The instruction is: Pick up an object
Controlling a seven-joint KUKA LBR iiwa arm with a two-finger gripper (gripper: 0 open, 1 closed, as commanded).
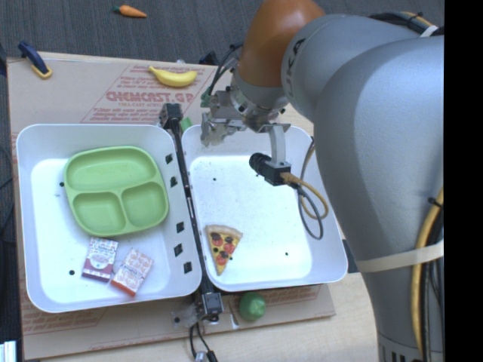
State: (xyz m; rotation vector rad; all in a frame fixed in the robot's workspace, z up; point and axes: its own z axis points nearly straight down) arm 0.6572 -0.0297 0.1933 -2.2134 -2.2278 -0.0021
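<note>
A toy pizza slice (pixel 222 246) lies near the front left corner of the right bin (pixel 317 266). In the left bin (pixel 30 225) a green divided plate (pixel 115 189) sits above two small snack packets (pixel 100 259) (pixel 131 270). My gripper (pixel 216 129) hangs over the back left corner of the right bin, close to its rim, well behind the pizza slice. Nothing shows under it or in it. The grey arm and its orange band cover the bin's back right part.
A toy banana (pixel 173 75) lies on the cardboard behind the bins. A green ball (pixel 253 305) rests in front of the right bin. A black cable plug (pixel 270 168) with yellow wire dangles over the right bin. A toy carrot (pixel 132 10) is on the floor.
</note>
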